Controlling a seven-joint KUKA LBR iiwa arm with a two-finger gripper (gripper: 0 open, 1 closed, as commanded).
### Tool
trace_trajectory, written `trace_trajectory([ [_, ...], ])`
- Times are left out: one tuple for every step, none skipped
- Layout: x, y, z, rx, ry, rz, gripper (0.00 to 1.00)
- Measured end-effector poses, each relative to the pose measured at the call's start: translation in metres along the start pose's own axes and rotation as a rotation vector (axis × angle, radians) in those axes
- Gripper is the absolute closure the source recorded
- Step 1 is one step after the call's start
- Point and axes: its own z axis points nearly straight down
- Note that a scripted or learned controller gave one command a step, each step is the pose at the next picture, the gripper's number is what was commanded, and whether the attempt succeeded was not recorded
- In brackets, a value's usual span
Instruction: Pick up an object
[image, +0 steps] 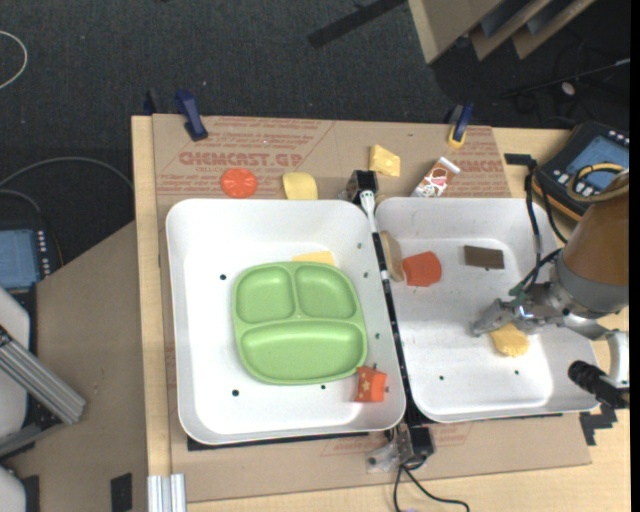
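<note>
The likeliest target is the small yellow piece lying on the floor of the right bin, toward its right side. The gripper sits low right at that piece, touching or just beside its upper edge, and the arm leans in over the bin's right rim to reach it. The metal fingers seem splayed out to either side, but the view is too coarse here for me to tell whether they are parted or pressed on anything, and nothing is visibly between them. So I judge the grasp as not yet made.

Further out in the same bin, an orange-red block and a brown block lie near the back, well apart from the gripper. The left bin holds a green divided plate, with a small orange toy just beside its lower right corner and a pale yellow piece at its top edge
</note>
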Motion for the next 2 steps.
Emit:
trace_trajectory([
  [0.0, 0.002, -0.012, -0.006, -0.003, 0.001, 1.0],
  [0.092, 0.018, -0.051, -0.01, 0.0, -0.01, 1.0],
])
